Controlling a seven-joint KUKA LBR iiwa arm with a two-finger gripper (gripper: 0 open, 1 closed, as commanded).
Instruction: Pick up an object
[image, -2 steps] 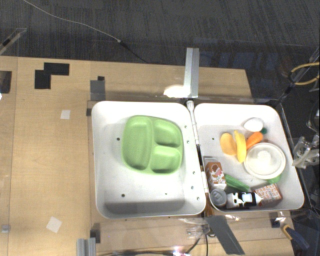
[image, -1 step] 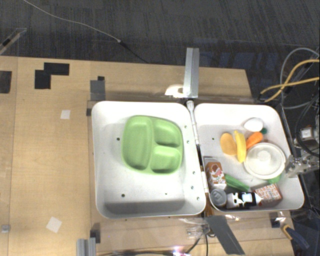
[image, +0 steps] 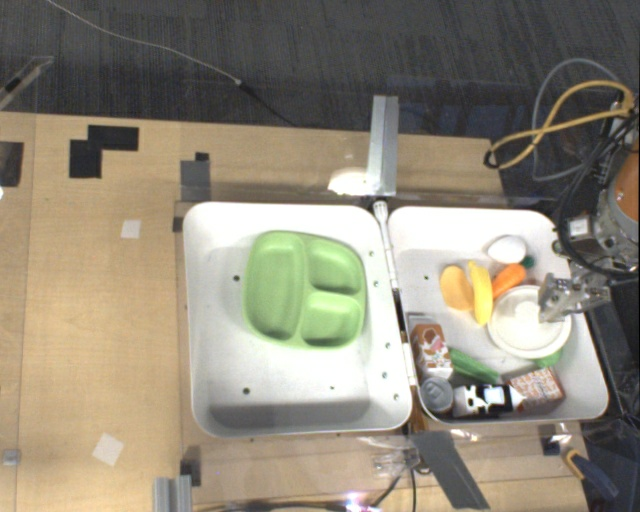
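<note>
My gripper (image: 556, 298) hangs over the right bin (image: 590, 395), at the right rim of the white bowl (image: 522, 322); whether it is open or shut I cannot tell. The bowl sits mid-bin, and I judge it light, stiff and slick — best taken by the thin rim, one finger inside, one out. Things crowd it: a banana (image: 481, 290) and a yellow fruit (image: 456, 286) touch its left side, a carrot (image: 508, 277) and a white egg (image: 505, 248) lie above, a green bean (image: 475, 364) and a small carton (image: 535, 387) below. The left bin (image: 215, 400) holds a green divided tray (image: 303, 288), well apart.
</note>
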